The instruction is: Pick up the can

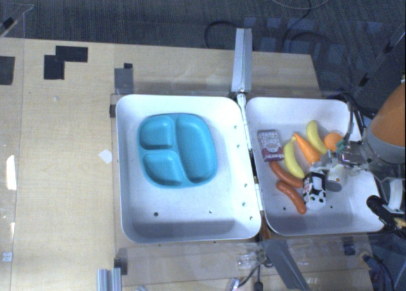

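The gripper (343,158) hangs low over the right-hand part of the right bin (355,220), at the end of the grey arm (388,132) that comes in from the right edge. Whether it is parted or closed cannot be made out from this slant, and nothing can be seen clamped in it. At the far left the wooden bench (63,169) carries some black marker patches (63,60). Next comes the left bin (184,226), with a blue divided tray (179,149) lying flat in its upper middle. A metal post (242,61) stands at the back where the two bins meet. In the right bin, nearest the dividing wall, lies a small purple packet (269,144). Just right of it are two reddish sausages, the upper sausage (283,174) and the lower sausage (292,196), both lying aslant. A yellow banana (292,160) touches the upper one. An orange carrot (306,148) lies beside it, a second banana (314,135) sits further back, and an orange fruit (332,141) is near the gripper. A black-and-white patterned object (314,189) stands toward the front. The can (333,185), seen as a small grey round shape, sits just right of that object and touching it, directly in front of the gripper; its details are too blurred to tell.
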Robot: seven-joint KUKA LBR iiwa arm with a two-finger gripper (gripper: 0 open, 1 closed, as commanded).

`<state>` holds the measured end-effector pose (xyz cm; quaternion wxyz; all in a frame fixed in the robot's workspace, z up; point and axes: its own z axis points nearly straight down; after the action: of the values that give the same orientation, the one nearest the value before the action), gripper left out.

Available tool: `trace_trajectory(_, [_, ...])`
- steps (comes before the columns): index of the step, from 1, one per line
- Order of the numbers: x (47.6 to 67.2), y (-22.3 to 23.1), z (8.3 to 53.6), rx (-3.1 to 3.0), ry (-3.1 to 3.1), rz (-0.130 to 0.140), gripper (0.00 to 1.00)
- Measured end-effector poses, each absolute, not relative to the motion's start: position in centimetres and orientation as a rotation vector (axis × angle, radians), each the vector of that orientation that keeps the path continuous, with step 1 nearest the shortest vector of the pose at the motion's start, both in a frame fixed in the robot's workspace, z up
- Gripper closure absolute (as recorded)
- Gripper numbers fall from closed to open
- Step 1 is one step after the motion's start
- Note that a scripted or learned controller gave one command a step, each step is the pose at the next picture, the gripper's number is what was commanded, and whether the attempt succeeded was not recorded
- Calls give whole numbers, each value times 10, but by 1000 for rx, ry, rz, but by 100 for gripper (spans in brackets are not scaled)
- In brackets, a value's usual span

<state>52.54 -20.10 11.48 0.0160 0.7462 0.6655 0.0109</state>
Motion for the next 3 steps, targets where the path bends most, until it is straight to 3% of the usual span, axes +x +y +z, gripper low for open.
trace_trajectory(1, [575, -198, 88, 2402, 2015, 14, 0])
trace_trajectory(3, [498, -192, 89, 2573, 1787, 13, 0])
